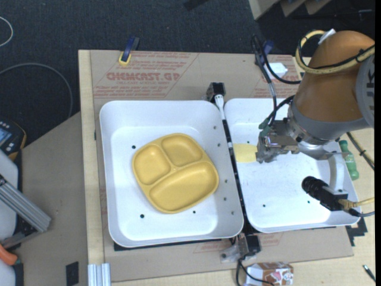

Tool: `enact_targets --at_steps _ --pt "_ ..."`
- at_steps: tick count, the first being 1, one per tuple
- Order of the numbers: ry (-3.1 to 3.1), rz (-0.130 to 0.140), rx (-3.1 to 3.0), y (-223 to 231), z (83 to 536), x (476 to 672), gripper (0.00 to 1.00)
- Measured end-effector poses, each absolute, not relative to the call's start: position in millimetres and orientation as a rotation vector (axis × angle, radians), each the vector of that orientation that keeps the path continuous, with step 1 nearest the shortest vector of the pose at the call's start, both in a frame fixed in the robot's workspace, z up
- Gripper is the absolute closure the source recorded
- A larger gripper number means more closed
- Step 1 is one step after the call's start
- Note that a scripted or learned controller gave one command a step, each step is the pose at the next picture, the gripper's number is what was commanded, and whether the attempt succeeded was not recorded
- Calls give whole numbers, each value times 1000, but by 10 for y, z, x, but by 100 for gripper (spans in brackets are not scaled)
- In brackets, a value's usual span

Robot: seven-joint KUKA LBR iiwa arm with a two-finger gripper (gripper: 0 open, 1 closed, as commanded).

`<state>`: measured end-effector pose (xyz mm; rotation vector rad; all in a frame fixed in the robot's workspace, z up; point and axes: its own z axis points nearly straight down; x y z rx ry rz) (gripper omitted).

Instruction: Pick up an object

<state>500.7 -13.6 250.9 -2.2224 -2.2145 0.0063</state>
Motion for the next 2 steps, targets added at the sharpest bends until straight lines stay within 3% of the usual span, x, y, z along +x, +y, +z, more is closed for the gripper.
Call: enact_targets --at_steps 1,2 --pt "-2229 -5 -2213 458 2753 4789 100" --pt "-2234 -19 -2218 856 3740 4804 100"
